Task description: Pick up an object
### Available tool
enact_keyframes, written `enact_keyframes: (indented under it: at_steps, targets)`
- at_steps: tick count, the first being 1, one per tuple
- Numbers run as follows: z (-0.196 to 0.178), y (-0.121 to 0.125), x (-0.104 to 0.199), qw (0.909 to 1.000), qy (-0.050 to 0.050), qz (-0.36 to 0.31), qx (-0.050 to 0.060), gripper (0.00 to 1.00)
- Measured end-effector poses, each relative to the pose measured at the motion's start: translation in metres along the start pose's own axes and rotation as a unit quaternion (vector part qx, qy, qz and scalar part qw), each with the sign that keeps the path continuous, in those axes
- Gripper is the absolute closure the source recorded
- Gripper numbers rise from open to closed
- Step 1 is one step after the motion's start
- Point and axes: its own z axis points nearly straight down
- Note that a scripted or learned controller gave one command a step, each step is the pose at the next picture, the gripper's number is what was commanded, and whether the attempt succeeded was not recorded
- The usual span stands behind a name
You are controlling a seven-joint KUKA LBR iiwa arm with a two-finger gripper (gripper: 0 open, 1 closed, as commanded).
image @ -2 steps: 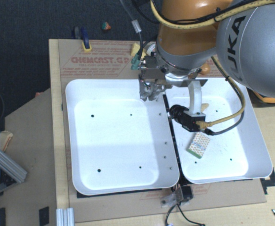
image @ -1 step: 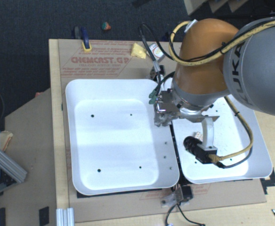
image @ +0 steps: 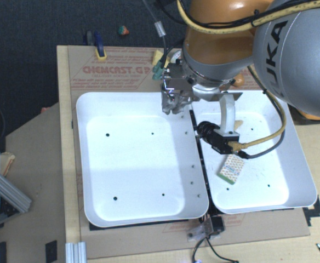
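A small flat packet [image: 231, 170] with a green and white pattern lies tilted in the right bin [image: 269, 193], near its middle. A thin tan piece [image: 238, 126] sits farther back in that bin, beside a white strap on the arm. My gripper [image: 172, 104] hangs under the grey and orange wrist [image: 231, 15], over the back right corner of the left bin [image: 132, 163], close to the divide between the bins. Nothing shows in it. The packet is well to the right of the gripper and nearer the front.
A black cable plug [image: 215, 137] and a yellow cable dangle from the arm over the right bin's left side. A brown board [image: 116, 69] lies under both bins, with a blue clamp [image: 100, 45] at its back edge. An aluminium rail [image: 6, 188] stands at the far left.
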Motion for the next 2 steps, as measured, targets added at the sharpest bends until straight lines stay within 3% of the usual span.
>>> enact_keyframes:
  at_steps: [1, 2]
  targets:
    - [-0.0937, 0.0998, 0.0378, 1.0000, 0.000, 0.002, -0.002, 1.00]
    - [-0.0990, 0.0969, 0.0367, 1.0000, -0.002, 0.002, 0.003, 1.00]
